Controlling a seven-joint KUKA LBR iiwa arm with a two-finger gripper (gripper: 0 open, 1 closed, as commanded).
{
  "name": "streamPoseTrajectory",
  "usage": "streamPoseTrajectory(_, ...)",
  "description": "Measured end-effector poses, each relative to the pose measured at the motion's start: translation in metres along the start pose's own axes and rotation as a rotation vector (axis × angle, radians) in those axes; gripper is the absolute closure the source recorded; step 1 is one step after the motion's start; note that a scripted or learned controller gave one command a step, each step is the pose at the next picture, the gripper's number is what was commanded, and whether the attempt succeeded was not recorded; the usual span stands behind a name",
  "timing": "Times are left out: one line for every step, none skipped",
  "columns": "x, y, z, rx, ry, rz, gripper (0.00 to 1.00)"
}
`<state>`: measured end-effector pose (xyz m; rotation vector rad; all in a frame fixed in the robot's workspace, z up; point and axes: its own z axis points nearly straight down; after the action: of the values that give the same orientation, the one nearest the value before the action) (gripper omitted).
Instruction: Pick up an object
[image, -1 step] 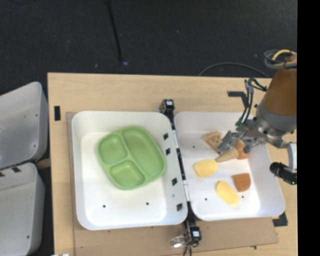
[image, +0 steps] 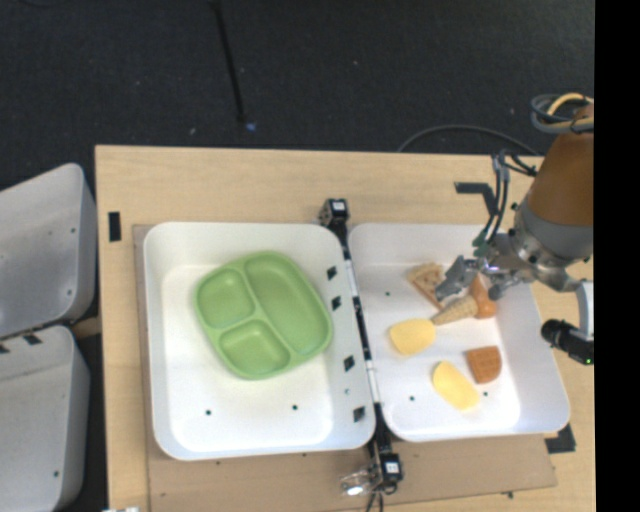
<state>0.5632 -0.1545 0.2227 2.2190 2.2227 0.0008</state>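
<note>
Camera view, gripper (image: 470, 283) over tan wedge (image: 453, 310), jaw state unclear: likely light, stiff; pinch across flat sides.

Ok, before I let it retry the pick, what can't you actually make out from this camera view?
- Gripper: fingers blur into the pieces beneath them, so grip state is unreadable.
- Orange piece: partly covered by the gripper; its shape is unclear.
- Tan wedge: its upper end runs under the gripper; contact cannot be told.
- Arm: cut off by the right edge of the view.
- Right bin: its far right rim is covered by the arm.
</note>
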Motion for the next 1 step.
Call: streamPoseTrajectory(-0.0026,0.0004,0.0633,0.005,-0.001,0.002,0.00)
